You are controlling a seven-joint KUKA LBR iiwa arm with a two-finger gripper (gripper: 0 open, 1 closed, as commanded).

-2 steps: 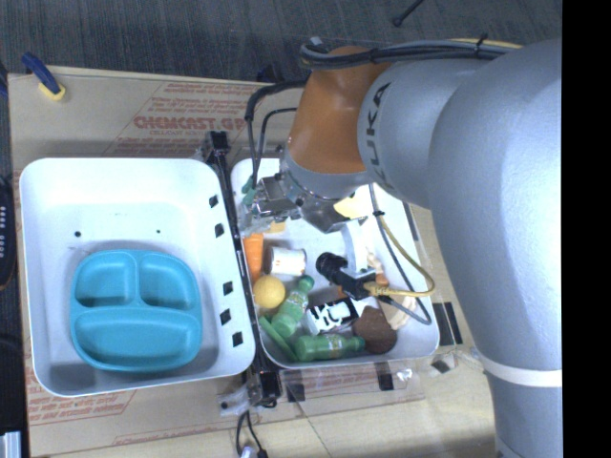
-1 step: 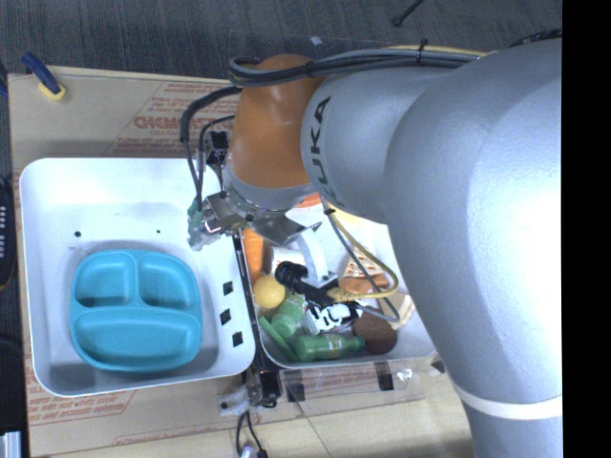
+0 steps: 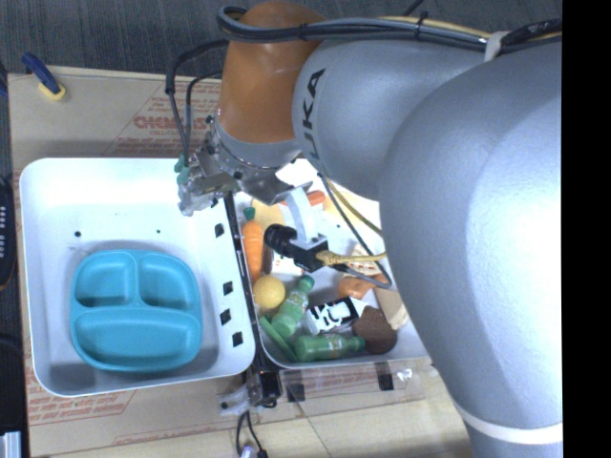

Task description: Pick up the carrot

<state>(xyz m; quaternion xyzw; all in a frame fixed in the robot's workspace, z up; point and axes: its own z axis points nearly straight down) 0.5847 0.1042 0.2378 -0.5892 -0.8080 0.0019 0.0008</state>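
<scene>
The carrot (image 3: pixel 253 246) is orange with a green top end and lies lengthwise along the left wall of the right bin (image 3: pixel 406 343), among other food items. My gripper (image 3: pixel 202 187) hangs below the orange wrist band, over the back right corner of the left bin (image 3: pixel 57 189), close to the divider between the bins. It is a short way up and to the left of the carrot. Nothing shows between its tips.
A blue divided plate (image 3: pixel 138 308) lies in the left bin's front half. Beside the carrot are a yellow lemon (image 3: pixel 269 292), a green bottle (image 3: pixel 296 305), a green cucumber (image 3: pixel 329 348) and a brown item (image 3: pixel 375 330). The arm's grey body covers the right bin's far side.
</scene>
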